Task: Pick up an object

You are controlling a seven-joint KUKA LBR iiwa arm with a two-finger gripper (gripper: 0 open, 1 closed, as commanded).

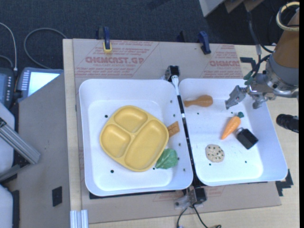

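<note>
Where end effector [244, 99] hovers, carrot [231, 127] below-left

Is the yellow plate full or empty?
Empty. The yellow plate shows three bare compartments; the green leaf lies beside it.

The bench [142, 51] is viewed from one fixed camera above, looking down at a slant. Both bins, left [90, 127] and right [266, 165], are framed whole at moderate range. The arm [285, 61] is seen entering at the right.
</note>
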